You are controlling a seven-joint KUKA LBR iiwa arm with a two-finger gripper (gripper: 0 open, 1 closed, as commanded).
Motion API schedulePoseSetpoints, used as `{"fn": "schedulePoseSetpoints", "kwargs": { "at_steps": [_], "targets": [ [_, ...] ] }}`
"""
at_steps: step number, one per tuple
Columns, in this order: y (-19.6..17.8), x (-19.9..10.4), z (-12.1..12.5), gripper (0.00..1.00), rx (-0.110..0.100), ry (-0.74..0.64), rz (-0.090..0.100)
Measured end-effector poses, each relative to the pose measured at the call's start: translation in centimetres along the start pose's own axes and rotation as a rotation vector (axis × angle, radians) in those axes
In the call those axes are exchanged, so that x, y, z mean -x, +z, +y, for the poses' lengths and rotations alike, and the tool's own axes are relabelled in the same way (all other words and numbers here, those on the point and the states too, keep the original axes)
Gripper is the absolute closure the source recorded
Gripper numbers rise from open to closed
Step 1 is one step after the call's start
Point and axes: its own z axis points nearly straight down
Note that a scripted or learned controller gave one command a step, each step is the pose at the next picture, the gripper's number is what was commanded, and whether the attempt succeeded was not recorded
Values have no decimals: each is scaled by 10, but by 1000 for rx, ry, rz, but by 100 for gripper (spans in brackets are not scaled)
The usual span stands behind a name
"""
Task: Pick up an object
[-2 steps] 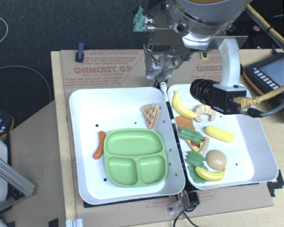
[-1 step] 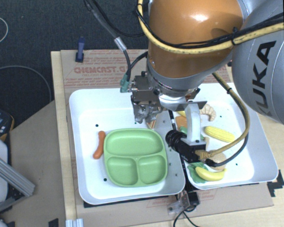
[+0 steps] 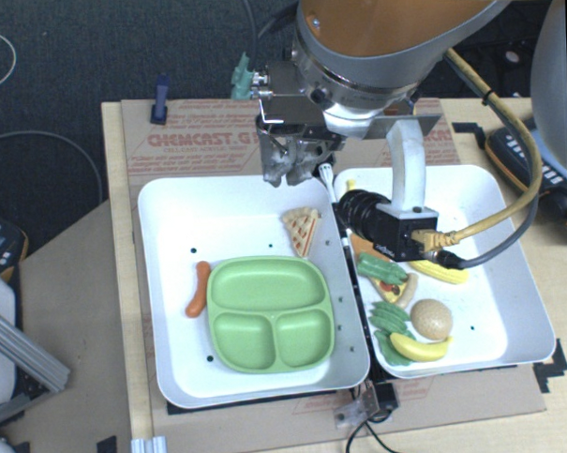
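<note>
Hanging over the far rim of the left bin (image 3: 164, 273), the hand (image 3: 295, 164) sits just beyond the waffle wedge (image 3: 302, 229); whether it is open or closed cannot be told. Nearer than the wedge, a green divided plate (image 3: 268, 311) lies in that bin, an orange sausage (image 3: 198, 288) just left of it. Right of the plate, the other bin (image 3: 511, 286) holds a banana (image 3: 418, 347), a round bun (image 3: 431, 319) and green vegetables (image 3: 384, 268).
</note>
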Motion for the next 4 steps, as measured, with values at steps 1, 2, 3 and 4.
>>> {"fn": "schedulePoseSetpoints", "kwargs": {
  "at_steps": [1, 2, 3, 4],
  "targets": [
    [98, 51, -2, 100, -20, 8, -9],
    [84, 48, -1, 100, -10, 5, -5],
    [73, 48, 0, 100, -8, 4, -4],
    [20, 99, 0, 100, -6, 8, -5]
  ]
}}
